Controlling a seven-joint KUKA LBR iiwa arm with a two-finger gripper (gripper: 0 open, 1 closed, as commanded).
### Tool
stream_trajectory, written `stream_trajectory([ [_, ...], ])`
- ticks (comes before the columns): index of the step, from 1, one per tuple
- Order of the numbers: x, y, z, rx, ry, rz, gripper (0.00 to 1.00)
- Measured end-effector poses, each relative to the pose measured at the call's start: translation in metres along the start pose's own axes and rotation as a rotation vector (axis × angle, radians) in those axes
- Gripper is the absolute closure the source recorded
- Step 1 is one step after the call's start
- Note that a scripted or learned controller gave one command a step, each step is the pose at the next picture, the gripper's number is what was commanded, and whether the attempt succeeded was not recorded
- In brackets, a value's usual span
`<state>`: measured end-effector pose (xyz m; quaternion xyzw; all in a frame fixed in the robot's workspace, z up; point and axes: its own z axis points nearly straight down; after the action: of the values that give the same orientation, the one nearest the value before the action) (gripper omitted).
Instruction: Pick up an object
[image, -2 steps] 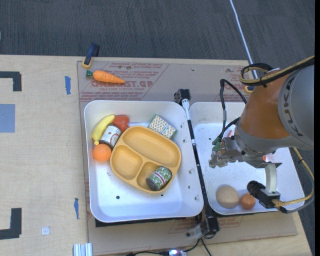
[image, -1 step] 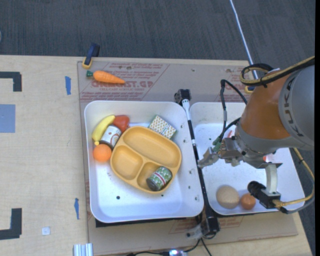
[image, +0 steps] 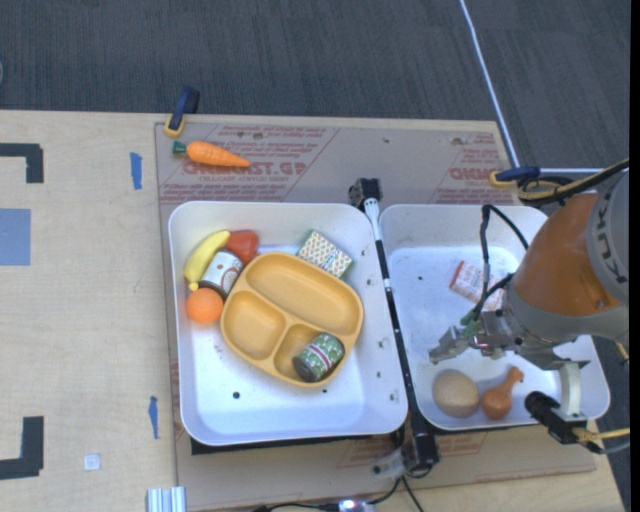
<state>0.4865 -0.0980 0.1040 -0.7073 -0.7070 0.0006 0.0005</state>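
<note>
**Crowded near edge of the right bin leaves little room for a clean pick**

The likeliest targets lie in the right bin (image: 430, 262), close to its near edge: a tan, egg-shaped potato-like piece (image: 456, 393) and, just beside it toward the bin's right side, an orange chicken drumstick toy (image: 499, 396). The two are so close that they seem to touch or nearly so. A small red-and-white packet (image: 467, 279) lies farther back, near the middle of the same bin.

The gripper (image: 462, 340) hangs just above and behind the potato-like piece, its grey fingers angled toward the bin's left wall. Nothing sits between them, so it holds nothing; how wide they are spread I cannot tell from this slant.

The risks, as I judge them: the rounded piece offers smooth, curved sides, so a closing pinch that lands off centre may squeeze it out and send it rolling toward the wall. A descent between the two toys may nudge the drumstick aside or catch both at once. The near wall also stands close, and a finger may strike it.

The left bin (image: 190, 330) carries a yellow divided plate (image: 290, 290) with a small can (image: 319, 357) in one compartment, plus a banana (image: 203, 255), an orange (image: 204, 306) and a patterned box (image: 325, 253). A toy carrot (image: 215, 154) lies on the cardboard (image: 400, 160) behind the bins.
</note>
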Motion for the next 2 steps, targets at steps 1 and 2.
stream_trajectory([
  [1,0.000,-0.006,0.018,-0.003,0.002,-0.001,0.00],
  [2,-0.041,-0.006,0.018,-0.006,-0.002,0.000,0.00],
])
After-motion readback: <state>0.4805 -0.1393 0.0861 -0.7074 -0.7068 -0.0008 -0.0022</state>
